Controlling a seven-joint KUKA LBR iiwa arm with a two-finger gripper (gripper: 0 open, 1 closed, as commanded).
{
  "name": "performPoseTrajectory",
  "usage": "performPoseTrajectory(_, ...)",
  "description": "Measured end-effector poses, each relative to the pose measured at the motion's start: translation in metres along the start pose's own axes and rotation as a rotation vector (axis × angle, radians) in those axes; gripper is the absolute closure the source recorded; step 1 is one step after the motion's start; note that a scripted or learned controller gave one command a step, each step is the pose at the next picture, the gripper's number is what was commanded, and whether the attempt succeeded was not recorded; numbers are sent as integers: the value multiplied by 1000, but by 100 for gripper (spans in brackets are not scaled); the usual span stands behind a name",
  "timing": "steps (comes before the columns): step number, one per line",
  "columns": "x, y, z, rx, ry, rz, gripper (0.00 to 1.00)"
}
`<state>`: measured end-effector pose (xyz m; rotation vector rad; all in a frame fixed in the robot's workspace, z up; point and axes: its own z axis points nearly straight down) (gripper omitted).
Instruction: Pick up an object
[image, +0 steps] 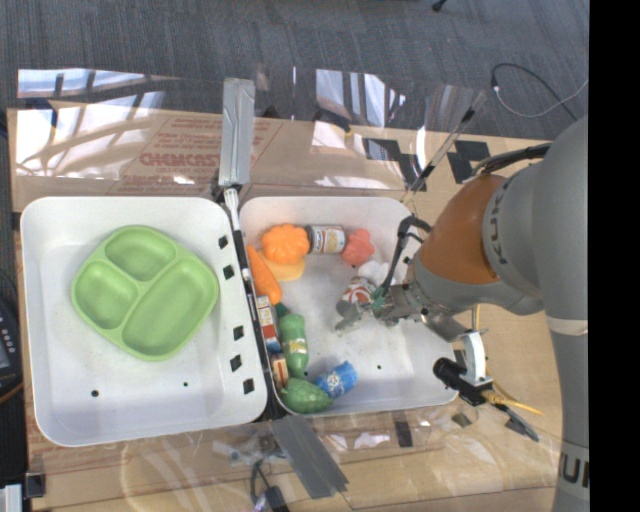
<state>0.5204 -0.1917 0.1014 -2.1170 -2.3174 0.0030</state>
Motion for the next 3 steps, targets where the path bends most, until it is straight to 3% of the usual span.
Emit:
performPoseTrajectory(1,-3,51,9,-3,0,-88,0)
performPoseTrajectory(2,-2,52,-2,-4,-1,-95,100)
performPoseTrajectory(3,138,91,-119,-4,2,11,100)
